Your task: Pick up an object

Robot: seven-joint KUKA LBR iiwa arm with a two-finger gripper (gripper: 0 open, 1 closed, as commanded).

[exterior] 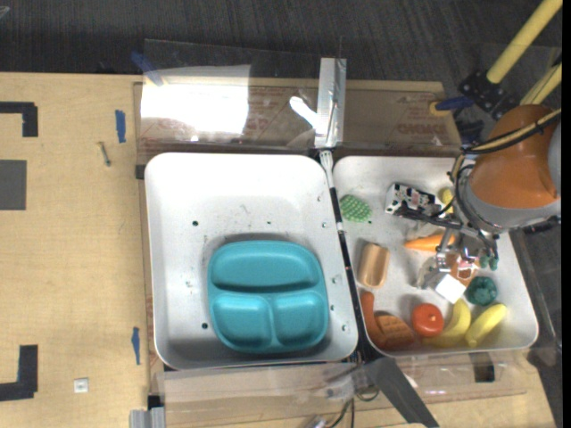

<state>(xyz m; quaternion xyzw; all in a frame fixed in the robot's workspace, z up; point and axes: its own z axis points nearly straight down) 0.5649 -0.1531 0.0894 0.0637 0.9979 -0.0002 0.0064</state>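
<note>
The grey arm with its orange band (513, 172) reaches in over the right-hand shallow white bin (526, 328), and its two-finger gripper (451, 259) is low among the clutter there; this looks like the reach-and-close step of the pick, nothing being visibly lifted; whether the gripper is spread or pinched I cannot tell, since metal parts and toys overlap at that spot. Just beside the gripper lie a small white block (449, 288), an orange carrot-shaped toy (421, 243) and a dark green knobbly toy (483, 290); nearer the front wall sit a red tomato-like ball (427, 317) and a yellow plastic banana (477, 322); a tan cylinder (372, 265) lies well apart to the left. The left-hand white bin (178, 203) holds a teal divided plastic tray (267, 295). The next move probably calls for a firm close on one item, likely the white block, then a straight lift clear of its neighbours.
</note>
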